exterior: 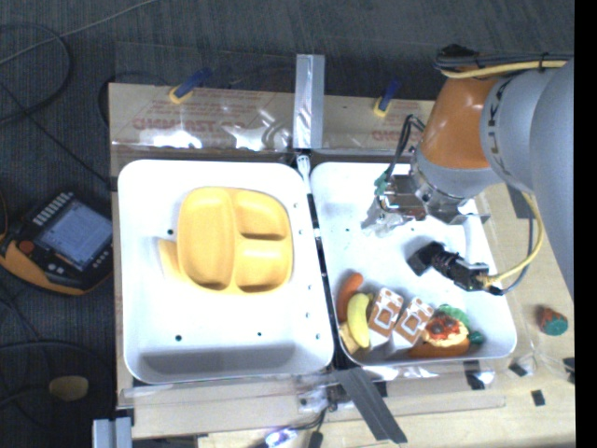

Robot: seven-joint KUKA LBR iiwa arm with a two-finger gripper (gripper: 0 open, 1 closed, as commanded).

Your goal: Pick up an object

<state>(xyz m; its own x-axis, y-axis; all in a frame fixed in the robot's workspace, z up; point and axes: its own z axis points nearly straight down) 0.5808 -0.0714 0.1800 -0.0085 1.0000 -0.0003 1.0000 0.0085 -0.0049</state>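
- Nearest me, along the front wall of the right-hand shallow white bin (504, 339), I see the toy food bunched together: a yellow plastic banana (357, 332), an orange carrot-shaped piece (348, 290) touching it just behind, two small brown-and-white gingerbread-house-like blocks (396, 315) side by side, and a pizza-slice-shaped piece with red and green toppings (444, 332) at the right end.
- Any of these could be the object to pick; all lie on the bin floor, none lifted.
- In the left-hand shallow white bin (140, 250) I see a yellow plastic divided tray (233, 238) lying roughly at the middle, with a pale yellow flat piece (168, 255) poking out from under its left edge.
- Further back in the right bin, the pincer (390, 211) hangs over the bare floor, well apart from the food pile; I cannot tell how far it is open, and I see nothing gripped in it.
- A black cylindrical fitting (446, 261) with a yellow cable sits between the wrist and the food.
- Off the bench to the left, a black-and-orange handheld control pendant (58, 243) lies on the dark floor.
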